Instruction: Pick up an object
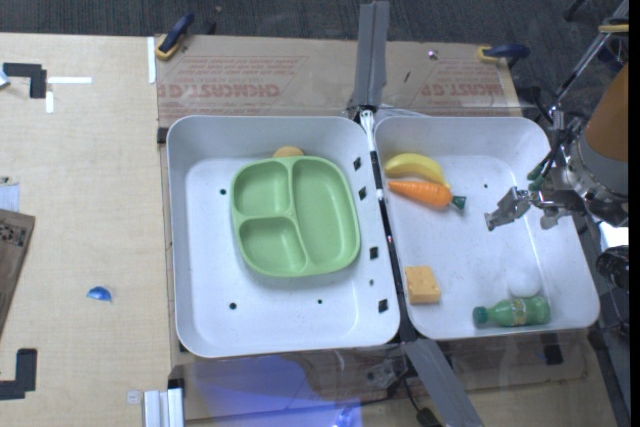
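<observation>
pincer open, carrot well apart

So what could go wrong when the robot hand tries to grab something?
The gripper hangs over bare floor of the right bin, so closing there would probably catch nothing. The banana and carrot lie touching, so reaching for one could nudge the other. The green bottle lies on its side near the bin's wall, so it might roll away or leave little room for the gripper.

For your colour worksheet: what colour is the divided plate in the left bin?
Light green: the divided plate, seen in the camera view.
</observation>
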### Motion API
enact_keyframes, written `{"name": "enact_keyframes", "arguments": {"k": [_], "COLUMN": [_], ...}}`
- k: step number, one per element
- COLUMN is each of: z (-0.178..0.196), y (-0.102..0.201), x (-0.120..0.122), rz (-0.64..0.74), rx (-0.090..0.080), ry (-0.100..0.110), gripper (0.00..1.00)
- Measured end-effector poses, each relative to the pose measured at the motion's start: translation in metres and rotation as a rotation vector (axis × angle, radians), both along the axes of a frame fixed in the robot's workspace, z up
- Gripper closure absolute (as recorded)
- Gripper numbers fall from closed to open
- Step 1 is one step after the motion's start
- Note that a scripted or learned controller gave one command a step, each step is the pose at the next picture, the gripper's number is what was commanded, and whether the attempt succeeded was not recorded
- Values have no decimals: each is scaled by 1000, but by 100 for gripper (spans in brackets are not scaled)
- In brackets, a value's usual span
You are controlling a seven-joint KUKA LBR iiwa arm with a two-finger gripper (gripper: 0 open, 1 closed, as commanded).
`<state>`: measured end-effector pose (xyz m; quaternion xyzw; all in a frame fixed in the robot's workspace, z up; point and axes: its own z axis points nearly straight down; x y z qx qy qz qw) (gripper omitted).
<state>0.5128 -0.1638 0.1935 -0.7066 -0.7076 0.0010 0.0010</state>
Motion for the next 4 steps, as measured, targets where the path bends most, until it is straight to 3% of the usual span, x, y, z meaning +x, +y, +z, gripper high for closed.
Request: {"name": "enact_keyframes", "arguments": {"k": [1,2,3,4], "z": [-25,-101,-101,-92], "y": [-6,-6,41,40], "x": [-35,54,93,93], "rz": [194,335,303,303], "rx": [1,-1,-1,-2], "ry": [-1,-4,-4,-5], "gripper": [0,0,0,100]}}
